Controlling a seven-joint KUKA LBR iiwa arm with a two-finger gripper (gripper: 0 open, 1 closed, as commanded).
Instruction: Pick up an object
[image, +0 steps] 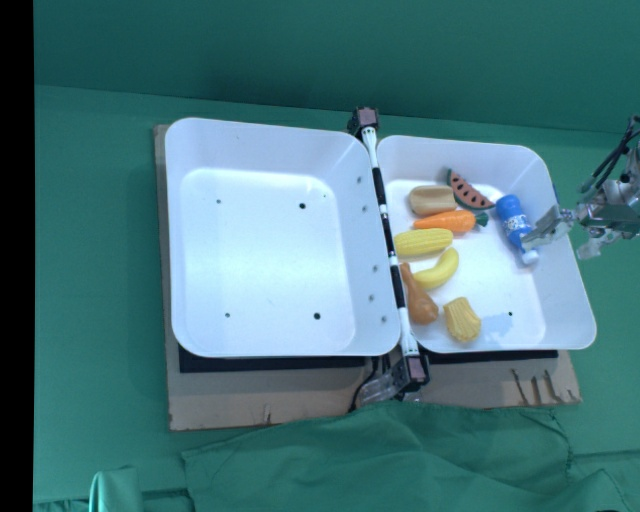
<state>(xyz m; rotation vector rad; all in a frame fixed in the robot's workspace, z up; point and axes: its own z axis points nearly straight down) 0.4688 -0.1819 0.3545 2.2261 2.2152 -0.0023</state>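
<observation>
Two shallow white bins sit side by side on a cardboard sheet (300, 405) over green cloth, joined along the middle by a black-and-white bar (385, 235). The left bin (190, 150) shows bare white floor with a few small dark dots. The right bin (570, 320) holds all the toy items. A watermelon slice (468, 189) lies near the far rim, with a bread roll (431, 199) just beside it toward the centre bar. An orange carrot (449, 222) lies just below the roll, and a corn cob (423, 242) lies below the carrot. A yellow banana (438, 269) curves under the corn cob. An orange pear-shaped piece (417, 298) sits against the centre bar, and a small yellow ridged piece (461, 319) rests near the bin's near rim. A blue bottle (516, 226) with a white cap lies on its side close to the right wall, cap end toward the near side. The gripper (548, 228) reaches in from the right edge at the bottle's cap end, its metal tip just beside or touching the bottle. At this angle the claw's state cannot be determined, nor whether it pinches the bottle.
</observation>
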